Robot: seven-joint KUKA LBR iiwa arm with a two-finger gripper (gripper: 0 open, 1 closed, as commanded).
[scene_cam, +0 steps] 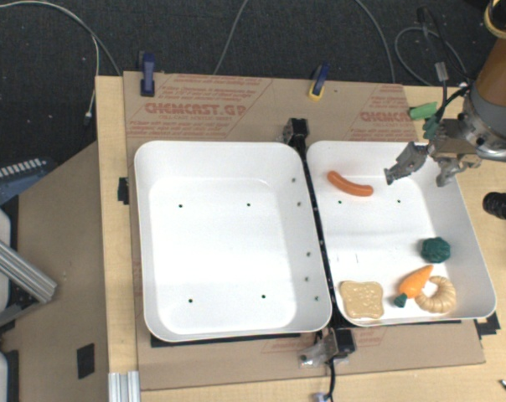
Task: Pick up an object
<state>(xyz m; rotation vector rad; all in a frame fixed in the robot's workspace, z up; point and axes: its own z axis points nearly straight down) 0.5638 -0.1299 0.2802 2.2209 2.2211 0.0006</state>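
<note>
The right white bin (379,233) holds several small objects. An orange sausage (350,184) lies near its far left side. A dark green lump (436,249) sits at its right side. At the front lie a tan toast slice (361,299), an orange carrot (415,282) and a beige ring-shaped pastry (438,296). My gripper (424,168) hangs above the far right part of this bin, to the right of the sausage. Its two grey fingers are spread apart with nothing between them.
The left white bin (228,237) adjoins the right bin, with black clamps (296,131) at the seam. Both bins rest on a cardboard sheet (236,103) held by blue and yellow clips. Cables run over the dark floor behind.
</note>
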